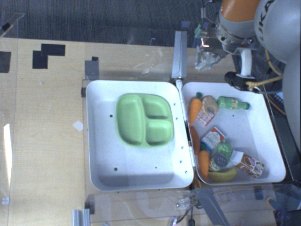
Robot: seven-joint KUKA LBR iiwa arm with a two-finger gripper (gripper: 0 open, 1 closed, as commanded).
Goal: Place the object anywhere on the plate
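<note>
Grey arm (277, 18), orange band (black lettering, perhaps "KUKA")

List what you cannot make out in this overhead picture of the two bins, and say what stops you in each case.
- Gripper, camera view: its fingers are small and blurred above the right bin, so their state is unclear.
- Arm: cut off by the top and right edges.
- Banana: partly covered by a round can.
- Packet labels, such as the carton: too small to read.
- Lower carrot: pressed against the bin wall, partly hidden by neighbours.
</note>
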